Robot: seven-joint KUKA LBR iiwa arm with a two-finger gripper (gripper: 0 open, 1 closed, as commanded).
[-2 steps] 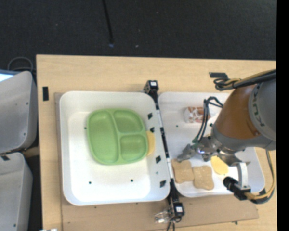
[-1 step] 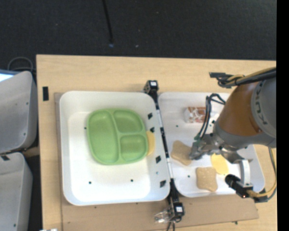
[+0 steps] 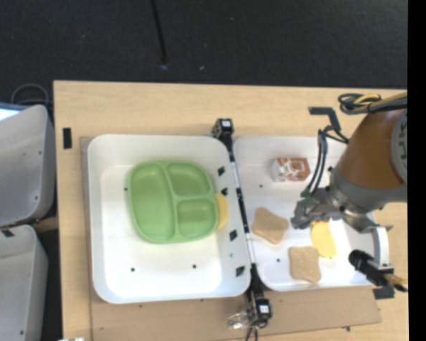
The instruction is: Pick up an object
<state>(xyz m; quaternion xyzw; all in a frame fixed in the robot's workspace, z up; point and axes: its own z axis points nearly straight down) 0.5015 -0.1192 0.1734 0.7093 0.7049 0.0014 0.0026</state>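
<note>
A light wooden bench [image 3: 163, 109] carries two shallow white plastic bins side by side, seen from above at a slant. The left white bin [image 3: 113, 261], well to the left of the pincer, holds a green moulded plastic tray with three compartments [image 3: 172, 202], and a small yellow piece [image 3: 222, 210] peeks out at that tray's right edge. The right white bin [image 3: 259, 158] lies under the grey arm with its orange band [image 3: 373, 155], which reaches in from the right. The arm's dark two-finger pincer [image 3: 307, 217] hangs low over this bin; whether its fingers are apart or together cannot be told from this angle, and nothing can be seen between them. Just left of the pincer and slightly below it lies a tan, bread-like slice [image 3: 270, 226]. Below the pincer rests a second tan, roughly square slice [image 3: 304, 263]. Just right of the pincer and a little below it sits a yellow oval piece [image 3: 324, 239], partly tucked under the wrist. Above the pincer and a little to its left lies a small red-brown and white packet [image 3: 292, 168], near the bin's far wall.
</note>
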